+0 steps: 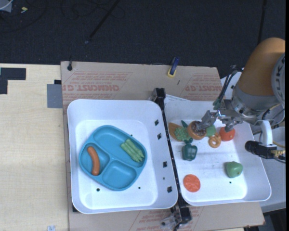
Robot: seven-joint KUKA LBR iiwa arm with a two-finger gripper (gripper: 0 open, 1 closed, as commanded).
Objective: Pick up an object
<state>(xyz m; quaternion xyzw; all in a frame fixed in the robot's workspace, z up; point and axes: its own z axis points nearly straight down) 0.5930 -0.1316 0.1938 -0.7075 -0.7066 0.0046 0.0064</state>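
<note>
Gripper (205, 123) sits low in the right bin (253, 189), at the cluster of toy food near the bin's 11 o'clock; can't tell from this angle what it is doing, too much dark hardware overlapping the pieces. Right under the tip is a brown round piece (198, 129) on an orange rim, likely the target (a guess, several pieces are crowded here). Touching it at 9 o'clock: a green bumpy piece (181, 134) and an orange wedge (174, 127). At its 3 o'clock, a green bit (211, 131), then a small orange ring (215, 141) and a red round piece (227, 134) close together. Dark green pepper (189, 151) lies just at 6 o'clock of the cluster, apart from it. Well clear: orange disc (191, 183) at the bin's 7 o'clock, light green lump (233, 169) at 4 o'clock. Handling guess: all look like hollow plastic play food, so light, stiff, smooth, prone to squirting out of a pinch on curved faces. I'd take the brown piece across its rim, narrow axis, straight down; neighbours will get shoved. The isolated pepper or lump would be an easier grab. Left bin (82, 114) holds a blue divided plate (116, 174) with a sausage (94, 160) and green beans (133, 149), far from the arm.
</note>
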